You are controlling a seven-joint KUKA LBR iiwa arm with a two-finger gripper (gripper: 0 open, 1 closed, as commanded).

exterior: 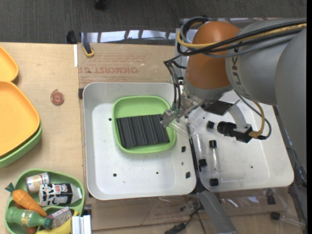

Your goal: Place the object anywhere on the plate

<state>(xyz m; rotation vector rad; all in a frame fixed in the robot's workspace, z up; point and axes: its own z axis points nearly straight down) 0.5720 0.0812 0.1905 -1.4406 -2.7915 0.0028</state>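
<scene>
Leftmost, on the bench [53,72], sit stacked orange plates [14,116] and a green bowl of toy food [41,204]. Next, in the left white bin [136,179], the dark ridged object [142,131] lies flat on the green plate [141,108]. At the plate's right rim hang my fingers [171,115]; whether they are released or clenched, I cannot tell.

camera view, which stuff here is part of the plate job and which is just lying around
Part of the job:
- green plate
- dark ridged object lying on the plate
- end effector

Just lying about:
- orange plates
- green bowl of toy food
- small pink disc
</scene>
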